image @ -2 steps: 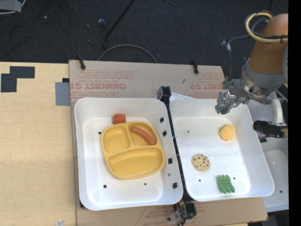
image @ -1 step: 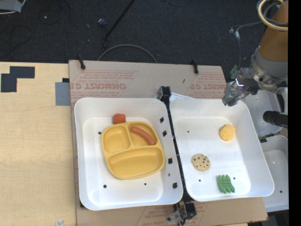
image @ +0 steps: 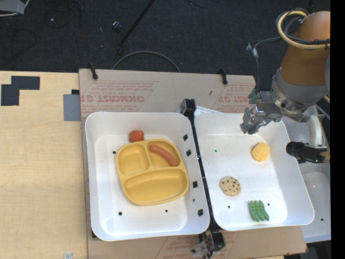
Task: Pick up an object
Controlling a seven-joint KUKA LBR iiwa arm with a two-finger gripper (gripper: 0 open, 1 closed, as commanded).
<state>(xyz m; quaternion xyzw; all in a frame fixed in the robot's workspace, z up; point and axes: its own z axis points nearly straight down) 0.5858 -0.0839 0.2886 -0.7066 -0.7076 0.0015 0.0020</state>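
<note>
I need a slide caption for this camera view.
Gripper hovers over right bin, above corn, cookie and green toy.

Yellow tray (image: 152,190), red sausage (image: 164,154), yellow corn (image: 260,152), speckled tan cookie (image: 230,186), green beans (image: 259,211), 2 white bins (image: 102,144).

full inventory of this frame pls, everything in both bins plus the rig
Shallow white plastic bins: 2, white, side by side on the bench.
Yellow divided plastic tray: 1, yellow, left bin, middle.
Orange-red toy sausage: 1, orange-red, lying in the tray's upper right compartment.
Small red toy piece: 1, red, left bin floor, beside the tray's upper edge; contact unclear.
Yellow toy corn piece: 1, yellow, right bin, upper right.
Round chocolate-chip toy cookie: 1, tan with dark spots, right bin, centre.
Green toy vegetable: 1, green, right bin, lower right.
Cardboard sheet: 1, brown, under the bins.
Gripper: 1, grey, above the right bin's upper part, nothing visibly held.
</note>
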